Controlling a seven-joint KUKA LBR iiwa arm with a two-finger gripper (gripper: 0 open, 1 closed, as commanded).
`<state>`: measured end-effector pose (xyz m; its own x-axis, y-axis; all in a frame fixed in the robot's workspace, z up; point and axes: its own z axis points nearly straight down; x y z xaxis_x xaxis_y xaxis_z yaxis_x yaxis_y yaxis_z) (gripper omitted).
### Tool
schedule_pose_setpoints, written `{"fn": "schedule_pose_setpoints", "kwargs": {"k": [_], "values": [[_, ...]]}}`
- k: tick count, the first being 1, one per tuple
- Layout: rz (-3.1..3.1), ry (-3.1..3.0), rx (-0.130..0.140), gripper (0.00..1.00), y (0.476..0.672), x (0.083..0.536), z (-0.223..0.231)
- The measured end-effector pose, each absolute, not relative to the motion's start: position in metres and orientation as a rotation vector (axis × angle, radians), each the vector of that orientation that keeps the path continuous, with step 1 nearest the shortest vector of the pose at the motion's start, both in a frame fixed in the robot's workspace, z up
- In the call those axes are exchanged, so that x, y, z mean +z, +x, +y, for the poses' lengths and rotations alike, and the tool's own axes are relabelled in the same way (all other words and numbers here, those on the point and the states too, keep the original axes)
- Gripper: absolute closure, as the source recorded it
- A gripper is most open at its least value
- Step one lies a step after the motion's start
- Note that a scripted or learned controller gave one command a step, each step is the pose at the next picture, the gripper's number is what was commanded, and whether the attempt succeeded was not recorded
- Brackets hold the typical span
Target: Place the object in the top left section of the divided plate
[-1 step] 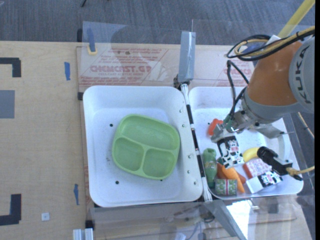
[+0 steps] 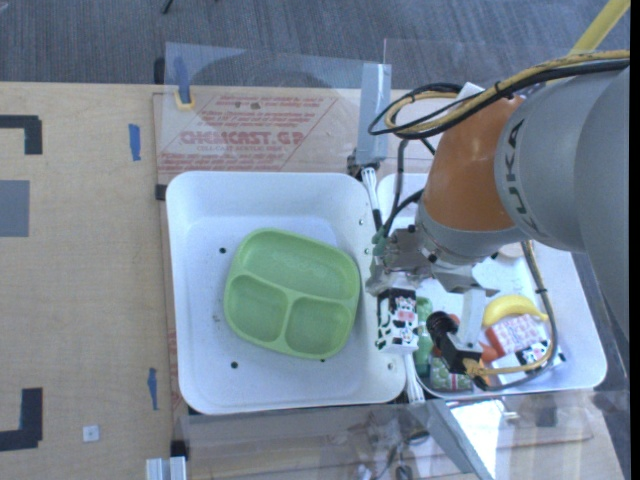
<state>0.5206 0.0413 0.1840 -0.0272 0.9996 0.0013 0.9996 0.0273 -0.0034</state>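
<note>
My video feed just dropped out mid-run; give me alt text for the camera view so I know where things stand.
The gripper hangs over the divide between the two bins, a black-and-white cow-patterned object just below it. The green divided plate sits in the left bin, while more small items lie piled in the right bin.

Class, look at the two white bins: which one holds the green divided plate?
The left bin holds the green divided plate. The right bin, under the arm, holds a jumble of small items instead.
</note>
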Motion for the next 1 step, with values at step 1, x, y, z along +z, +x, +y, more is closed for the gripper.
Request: {"fn": "schedule_pose_setpoints", "kwargs": {"k": [1], "values": [[-2.281, -2.156, 0.004, 1.0, 0.5093, 0.1838, 0.0774]]}}
